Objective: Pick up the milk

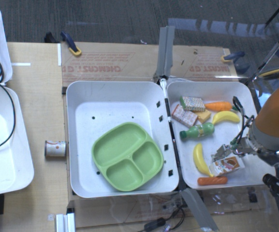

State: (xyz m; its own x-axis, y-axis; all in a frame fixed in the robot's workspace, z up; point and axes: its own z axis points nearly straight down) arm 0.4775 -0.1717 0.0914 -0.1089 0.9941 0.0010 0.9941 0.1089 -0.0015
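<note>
The bench [33, 62] carries two shallow white bins side by side. The left bin [81, 100] holds a green divided plate [127, 156], which lies toward its near side with three compartments facing up. The right bin [245, 88] holds the smaller items. The grey arm [274, 129] with its orange band reaches in from the right, over the bin's right wall.

The gripper [222, 152] sits low in the near right part of the right bin, directly over the milk carton [227, 165]; whether its fingers are spread or pressed together cannot be told, and the carton is not visibly between them. The milk lies on its side on the bin floor, just right of a yellow banana [200, 159] and just beyond a small carrot [212, 181] at the near wall.

Farther back, a green bottle [197, 131] lies on its side near the middle. Beyond it sit a second banana [225, 117], an orange carrot [217, 106], a small patterned box [192, 103] and a pinkish box [184, 115] with a yellow block [204, 117] beside it.

Left of the left bin, a small can [55, 149] lies on the bench.
</note>
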